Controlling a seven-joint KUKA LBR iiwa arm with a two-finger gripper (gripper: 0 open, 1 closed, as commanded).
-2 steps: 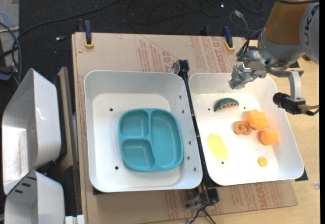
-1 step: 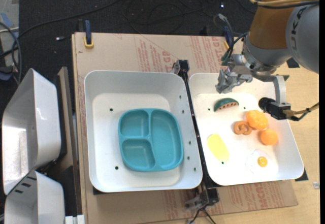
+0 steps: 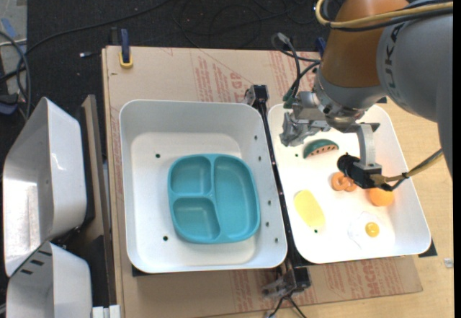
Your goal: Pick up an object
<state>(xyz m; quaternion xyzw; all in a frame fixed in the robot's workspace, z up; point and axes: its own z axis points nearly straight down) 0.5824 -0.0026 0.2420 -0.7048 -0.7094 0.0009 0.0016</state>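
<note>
Five small items lie in the right bin (image 3: 333, 243), and none of them is seen in the grip of the tool.

1. A watermelon slice (image 3: 319, 147), green rind with red flesh, lies in the upper middle of that bin, just beside the gripper (image 3: 292, 133).
2. A small orange piece (image 3: 339, 182) lies below and to the right of the slice, partly covered by robot hardware; its shape cannot be told.
3. An orange ball (image 3: 381, 197) rests near the bin's right wall, close to the orange piece.
4. A yellow oblong piece (image 3: 310, 208) lies in the lower left part of the bin, apart from the others.
5. A fried egg (image 3: 368, 228), pale with a yellow yolk, lies near the bottom edge, below the ball.

The gripper stands over the upper left corner of the right bin, close to the divide between the two bins. Whether it is wide or narrow cannot be told from this angle.

The arm (image 3: 425, 42) reaches in from the right, its orange band (image 3: 364, 6) above the wrist.

The left bin (image 3: 144, 165) holds a teal divided plate (image 3: 214, 197) with three compartments, lying flat at the centre. Both bins sit side by side on a brown board (image 3: 187, 71). A yellow clamp (image 3: 126, 57) is fixed at the board's upper left corner. Further white bins (image 3: 43, 165) stand tilted at the left edge.
</note>
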